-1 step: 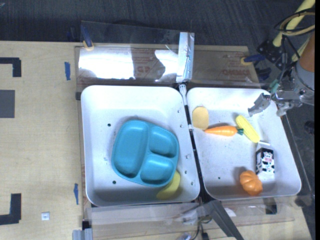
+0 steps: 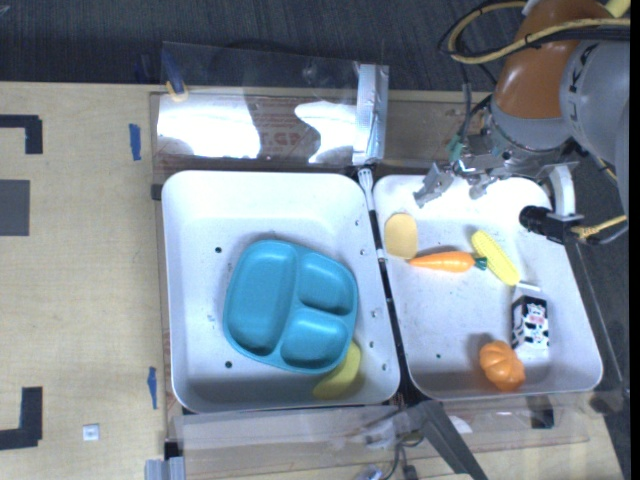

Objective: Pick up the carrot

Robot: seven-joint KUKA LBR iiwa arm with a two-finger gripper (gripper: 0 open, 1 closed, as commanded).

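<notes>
The carrot (image 2: pixel 443 261) is orange with a small green top. It lies flat in the right bin (image 2: pixel 440 358), pointing left, in the bin's upper middle. My gripper (image 2: pixel 455 184) hovers over the far edge of that bin, above and slightly right of the carrot and well apart from it. Its two grey fingers (image 2: pixel 431 184) are spread open with nothing between them.
A yellow corn cob (image 2: pixel 495 256) touches the carrot's green end. A pale yellow lump (image 2: pixel 401 234) sits to the carrot's upper left. An orange fruit (image 2: pixel 502 364) and a small cow-print carton (image 2: pixel 531 324) lie near the front right. The left bin (image 2: pixel 190 268) holds a blue divided plate (image 2: pixel 290 303) and a yellow item (image 2: pixel 342 370).
</notes>
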